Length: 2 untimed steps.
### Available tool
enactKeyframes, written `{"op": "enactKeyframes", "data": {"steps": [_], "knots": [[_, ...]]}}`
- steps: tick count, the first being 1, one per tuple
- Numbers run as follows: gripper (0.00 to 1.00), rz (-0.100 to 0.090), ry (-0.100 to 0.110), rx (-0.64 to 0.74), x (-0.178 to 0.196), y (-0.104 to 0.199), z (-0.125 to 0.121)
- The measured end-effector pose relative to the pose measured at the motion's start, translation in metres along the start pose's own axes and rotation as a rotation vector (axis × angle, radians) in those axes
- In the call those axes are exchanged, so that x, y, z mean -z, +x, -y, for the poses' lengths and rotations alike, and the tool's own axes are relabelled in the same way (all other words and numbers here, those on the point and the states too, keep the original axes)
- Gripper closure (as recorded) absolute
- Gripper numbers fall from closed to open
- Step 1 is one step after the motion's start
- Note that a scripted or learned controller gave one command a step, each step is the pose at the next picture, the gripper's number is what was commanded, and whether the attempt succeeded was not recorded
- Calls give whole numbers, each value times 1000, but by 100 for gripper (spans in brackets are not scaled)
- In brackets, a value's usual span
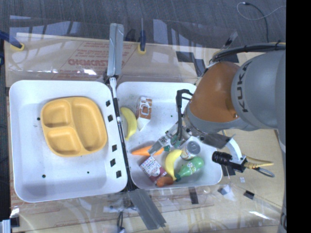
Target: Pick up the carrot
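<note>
Two thin metallic fingers are seen at the hand (163, 143), lowered into the right bin (160, 89) just beside the carrot (140, 151); the fingertips lie at the carrot's right end, but whether they are spread or closed cannot be told, and no grip on the carrot can be confirmed. The carrot, small, orange and tapered, lies flat on the bin floor between a yellow banana (129, 122) on the far side and a red-and-white packet (151, 166) on the near side. A second banana (172, 162), a green pear-shaped bottle (190, 167), a round grey can top (192, 147) and a small orange item (164, 181) are crowded at the near right of that bin. A white carton (144, 108) lies nearer the far wall. Much of the bin's right side is hidden by the grey arm (260, 93) and its orange band (216, 93). In the left bin (24, 178), a smooth yellow divided plate (74, 125) is seen. Both bins rest on a glossy surface (58, 55) with printed red lettering too blurred to read.
</note>
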<state>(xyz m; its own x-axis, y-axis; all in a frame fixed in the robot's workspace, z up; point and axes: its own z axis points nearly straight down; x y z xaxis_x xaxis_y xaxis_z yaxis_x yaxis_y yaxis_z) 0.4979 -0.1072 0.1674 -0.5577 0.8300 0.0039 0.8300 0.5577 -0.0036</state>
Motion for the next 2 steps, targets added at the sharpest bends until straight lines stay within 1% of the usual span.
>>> {"op": "enactKeyframes", "data": {"steps": [1,2], "knots": [[0,7,-16,-175,-67,-39,-15],[0,4,-4,170,25,18,-7]]}}
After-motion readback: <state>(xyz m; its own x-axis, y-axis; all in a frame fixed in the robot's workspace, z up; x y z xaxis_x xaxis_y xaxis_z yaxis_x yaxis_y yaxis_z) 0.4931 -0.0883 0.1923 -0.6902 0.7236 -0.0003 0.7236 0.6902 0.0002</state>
